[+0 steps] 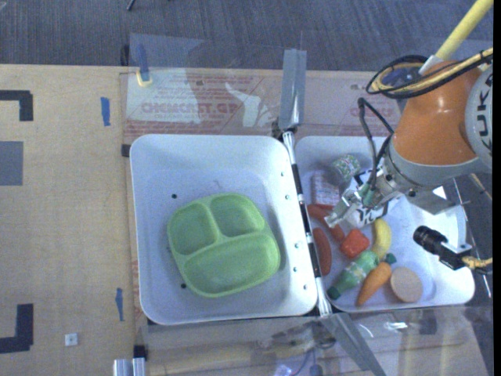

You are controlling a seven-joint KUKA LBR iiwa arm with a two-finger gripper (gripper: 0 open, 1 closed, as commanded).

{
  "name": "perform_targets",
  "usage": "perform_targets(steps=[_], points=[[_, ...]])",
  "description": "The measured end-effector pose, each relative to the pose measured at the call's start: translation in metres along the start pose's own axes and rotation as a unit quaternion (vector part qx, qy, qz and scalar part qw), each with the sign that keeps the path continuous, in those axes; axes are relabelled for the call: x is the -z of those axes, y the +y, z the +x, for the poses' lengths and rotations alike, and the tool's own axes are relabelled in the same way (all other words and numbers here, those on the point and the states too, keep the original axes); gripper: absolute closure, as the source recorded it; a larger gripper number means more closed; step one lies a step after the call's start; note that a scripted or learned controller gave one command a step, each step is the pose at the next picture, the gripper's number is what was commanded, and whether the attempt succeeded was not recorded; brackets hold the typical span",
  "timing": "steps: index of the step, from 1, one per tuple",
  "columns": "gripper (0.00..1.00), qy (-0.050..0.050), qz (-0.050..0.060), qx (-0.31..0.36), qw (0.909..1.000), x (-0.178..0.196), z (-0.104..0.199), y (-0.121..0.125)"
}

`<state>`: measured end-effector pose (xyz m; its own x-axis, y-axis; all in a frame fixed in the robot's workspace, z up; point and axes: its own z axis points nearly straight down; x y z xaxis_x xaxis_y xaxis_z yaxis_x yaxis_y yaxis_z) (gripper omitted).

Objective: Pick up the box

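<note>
Small white-and-red box [323, 188] lies at right bin's [458, 288] left side, beside divider. Gripper [352, 206] hovers just beside it, above toy food; finger spread unreadable, nothing visibly held. Approach step; next likely calls for centring over box, then descent.
</note>
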<state>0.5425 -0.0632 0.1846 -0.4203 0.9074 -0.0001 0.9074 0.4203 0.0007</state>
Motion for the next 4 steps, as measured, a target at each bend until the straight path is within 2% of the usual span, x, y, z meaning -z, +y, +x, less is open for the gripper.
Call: perform_targets(steps=[1,2,3,4], points=[[0.00,-0.001,-0.001,-0.009,1.0000,0.077,-0.004,-0.007],[0.00,-0.001,-0.002,0.040,0.9992,-0.081,-0.047,0.004],[0.00,0.002,0.003,0.071,0.9975,-0.098,-0.077,0.046],[0.00,0.016,0.015,0.036,0.9991,-0.102,-0.184,0.028]])
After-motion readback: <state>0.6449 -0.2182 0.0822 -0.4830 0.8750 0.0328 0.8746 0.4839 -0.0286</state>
